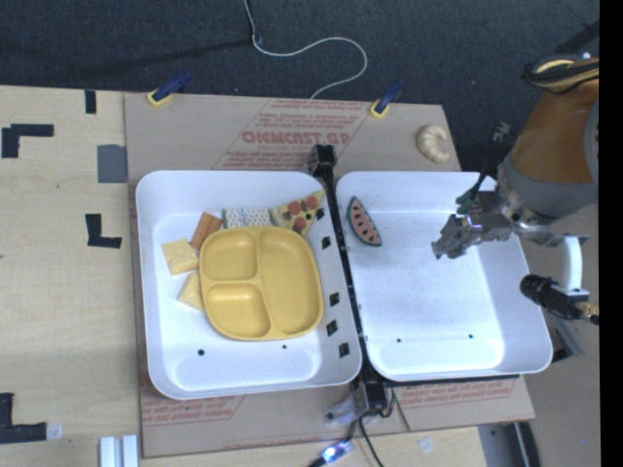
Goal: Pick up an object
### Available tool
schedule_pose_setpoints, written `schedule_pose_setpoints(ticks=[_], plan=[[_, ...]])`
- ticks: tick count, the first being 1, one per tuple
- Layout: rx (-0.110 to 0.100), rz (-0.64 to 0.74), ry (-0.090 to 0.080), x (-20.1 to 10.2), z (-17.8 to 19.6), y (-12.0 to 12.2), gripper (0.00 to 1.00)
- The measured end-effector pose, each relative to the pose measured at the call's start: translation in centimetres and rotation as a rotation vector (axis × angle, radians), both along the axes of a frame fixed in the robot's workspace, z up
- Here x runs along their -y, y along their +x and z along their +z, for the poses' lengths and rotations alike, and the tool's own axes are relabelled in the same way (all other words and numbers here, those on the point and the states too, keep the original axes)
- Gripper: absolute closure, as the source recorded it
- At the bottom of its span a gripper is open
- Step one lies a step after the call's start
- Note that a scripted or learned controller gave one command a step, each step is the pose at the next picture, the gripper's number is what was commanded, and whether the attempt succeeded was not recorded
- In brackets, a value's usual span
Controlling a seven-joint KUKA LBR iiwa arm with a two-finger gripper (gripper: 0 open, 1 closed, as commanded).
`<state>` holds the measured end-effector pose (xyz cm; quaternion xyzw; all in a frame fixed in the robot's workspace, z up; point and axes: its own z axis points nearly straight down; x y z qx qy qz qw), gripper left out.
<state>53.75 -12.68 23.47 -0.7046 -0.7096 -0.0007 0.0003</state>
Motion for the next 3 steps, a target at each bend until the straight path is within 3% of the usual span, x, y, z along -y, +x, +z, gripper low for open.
schedule_pose_setpoints(ticks=[2,3], plan=[[-0.001,0.000,0.000,-10.9,-0.8,5.6,1.00],[0.001,-0.001,0.000,-14.7,-0.4,9.7,1.00]])
